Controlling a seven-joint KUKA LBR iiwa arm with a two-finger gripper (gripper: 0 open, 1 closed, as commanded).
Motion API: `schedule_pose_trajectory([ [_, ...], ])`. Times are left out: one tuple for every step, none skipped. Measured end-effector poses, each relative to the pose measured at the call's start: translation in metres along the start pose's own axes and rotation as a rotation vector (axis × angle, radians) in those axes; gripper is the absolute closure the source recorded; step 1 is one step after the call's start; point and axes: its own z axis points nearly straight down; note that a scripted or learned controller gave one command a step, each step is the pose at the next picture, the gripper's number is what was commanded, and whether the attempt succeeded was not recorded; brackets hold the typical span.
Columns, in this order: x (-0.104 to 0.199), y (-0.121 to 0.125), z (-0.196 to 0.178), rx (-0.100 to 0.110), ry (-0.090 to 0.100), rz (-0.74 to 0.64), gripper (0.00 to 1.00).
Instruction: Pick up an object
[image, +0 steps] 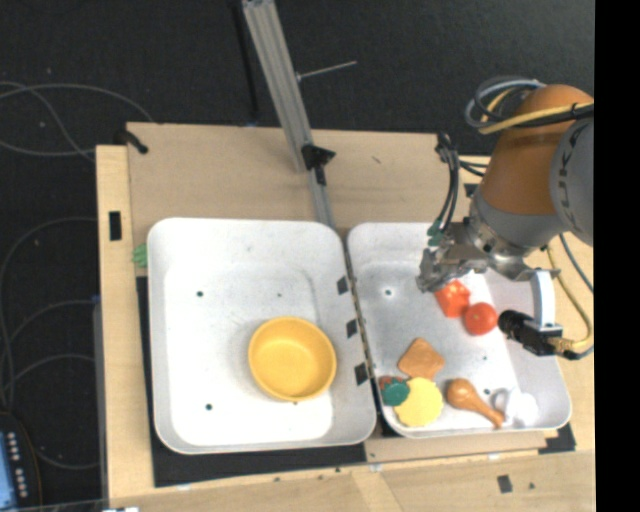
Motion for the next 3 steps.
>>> schedule_pose_trajectory([
  [0.048, 0.021, 0.009, 0.000, 0.000, 0.000, 1.00],
  [0.099, 0.042, -0.006, -0.001, 0.003, -0.002, 1.00],
  [0.154, 0.052, -0.012, 0.000, 0.003, -0.002, 1.00],
])
